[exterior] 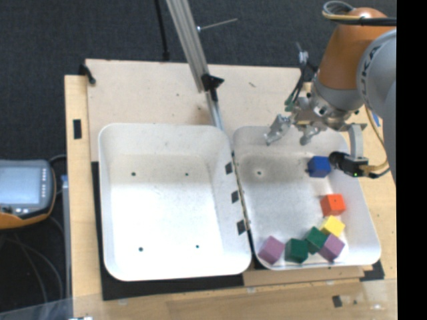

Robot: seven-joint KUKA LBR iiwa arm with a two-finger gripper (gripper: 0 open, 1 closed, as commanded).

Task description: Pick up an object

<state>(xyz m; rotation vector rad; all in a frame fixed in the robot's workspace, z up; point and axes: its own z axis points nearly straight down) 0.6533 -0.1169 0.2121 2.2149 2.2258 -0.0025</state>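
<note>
So from my remote seat I'm looking down on the bench (133, 92), a pale wooden top on a dark floor, with the two white bins sitting side by side and touching along their inner edges. The left bin (120, 179) has just bare speckled floor showing, and the right bin (267, 185) has all the goodies. The arm (350, 52) comes in from the right, orange band above the grey wrist, parked over the far edge of the right bin. The gripper (291, 133) hangs just over that bin's back rim with its two fingers spread apart and nothing between them. A slanted metal rail (190, 45) runs from the top of the view down to the gap between the bins. Now the blocks: a blue cube (319, 167) sits alone near the right wall, closest to the gripper but well clear of it. Below that is an orange cube (333, 204), then a yellow cube (333, 226) just under it. Along the near edge there's a cluster: a purple cube (271, 249), a dark green cube (297, 250), a green cube (315, 236) and another purple cube (332, 247), all packed close together.
</note>
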